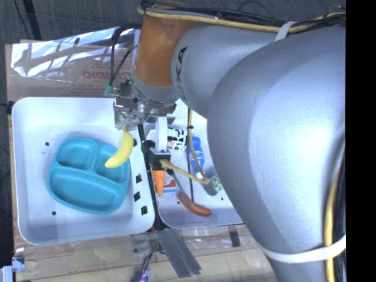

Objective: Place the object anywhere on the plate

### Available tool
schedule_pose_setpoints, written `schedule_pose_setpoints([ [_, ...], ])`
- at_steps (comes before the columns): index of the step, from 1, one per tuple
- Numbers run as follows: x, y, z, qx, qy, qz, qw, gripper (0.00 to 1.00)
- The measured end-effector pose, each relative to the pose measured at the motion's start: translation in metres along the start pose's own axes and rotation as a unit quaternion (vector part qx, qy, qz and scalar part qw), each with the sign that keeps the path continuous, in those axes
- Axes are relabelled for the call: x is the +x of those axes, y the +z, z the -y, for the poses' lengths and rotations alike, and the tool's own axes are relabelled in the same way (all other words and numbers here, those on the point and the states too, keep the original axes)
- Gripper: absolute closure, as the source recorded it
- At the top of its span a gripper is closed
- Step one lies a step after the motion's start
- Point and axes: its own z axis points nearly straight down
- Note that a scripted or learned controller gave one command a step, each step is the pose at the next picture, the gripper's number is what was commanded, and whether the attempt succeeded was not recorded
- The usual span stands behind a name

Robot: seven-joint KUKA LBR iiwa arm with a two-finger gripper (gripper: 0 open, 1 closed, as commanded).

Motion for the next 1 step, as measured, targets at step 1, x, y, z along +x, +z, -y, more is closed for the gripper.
schedule_pose_setpoints([
  [1, -0.0002, -0.0001, -0.0001, 0.000, 0.000, 0.000, 1.0000, 0.00],
])
